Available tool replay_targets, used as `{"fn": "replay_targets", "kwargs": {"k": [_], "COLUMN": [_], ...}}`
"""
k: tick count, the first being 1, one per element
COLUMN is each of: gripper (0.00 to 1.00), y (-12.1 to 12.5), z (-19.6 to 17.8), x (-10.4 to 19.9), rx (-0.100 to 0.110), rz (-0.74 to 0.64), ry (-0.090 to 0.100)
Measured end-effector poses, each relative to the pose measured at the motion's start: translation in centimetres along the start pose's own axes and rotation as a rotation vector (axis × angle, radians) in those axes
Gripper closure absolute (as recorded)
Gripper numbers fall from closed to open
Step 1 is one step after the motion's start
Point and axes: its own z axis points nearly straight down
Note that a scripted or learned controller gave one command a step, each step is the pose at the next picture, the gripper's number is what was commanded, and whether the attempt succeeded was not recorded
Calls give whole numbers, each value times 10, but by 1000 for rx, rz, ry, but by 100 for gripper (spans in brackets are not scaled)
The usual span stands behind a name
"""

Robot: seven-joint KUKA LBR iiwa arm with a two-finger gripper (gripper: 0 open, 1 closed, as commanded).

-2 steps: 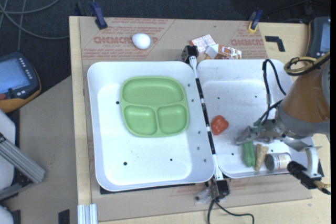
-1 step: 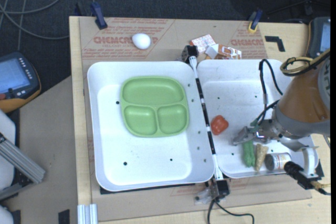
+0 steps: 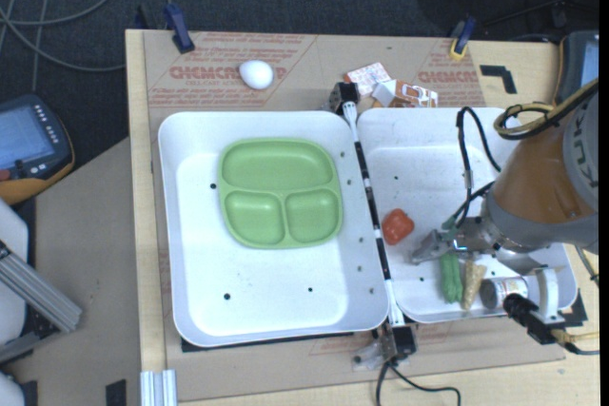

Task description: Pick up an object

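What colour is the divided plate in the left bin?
Light green; the divided plate shows plainly in the camera view.

bins 2 (image 3: 190, 299) | green tray 1 (image 3: 282, 192) | white egg 1 (image 3: 255, 73)

**Gripper working low in the right bin**

The gripper (image 3: 430, 247) is reaching into the right bin (image 3: 419, 157), sitting just right of a red object (image 3: 397, 225). A green object (image 3: 449, 278) is lying just below the gripper. A green divided tray (image 3: 281, 192) is resting in the left bin (image 3: 190, 233).
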Motion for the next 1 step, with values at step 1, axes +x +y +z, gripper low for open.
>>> {"fn": "replay_targets", "kwargs": {"k": [1], "gripper": [100], "y": [0], "z": [-10], "x": [0], "rx": [-2], "rz": [0], "ry": [-1]}}
